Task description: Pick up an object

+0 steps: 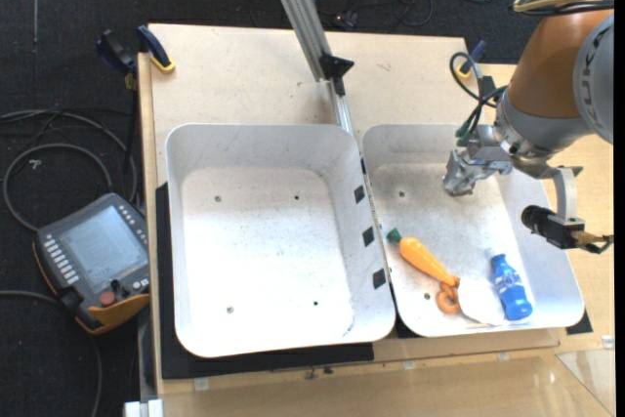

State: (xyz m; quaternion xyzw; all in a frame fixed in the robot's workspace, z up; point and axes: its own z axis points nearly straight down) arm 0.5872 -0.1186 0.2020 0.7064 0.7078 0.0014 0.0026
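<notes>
Gripper (462,181) over the right bin (422,144), nothing visibly between its fingers; open or closed cannot be told.
The toy carrot (427,258) lies below-left of it, well apart; the blue bottle (509,287) lies below-right.

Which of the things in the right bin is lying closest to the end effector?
The orange carrot with the green tip; the blue bottle and brown ring lie farther toward the bin's near edge.

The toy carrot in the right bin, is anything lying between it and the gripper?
Nothing visible does. The gripper is over the far part of the right bin, and only bare bin floor lies between it and the carrot.
</notes>
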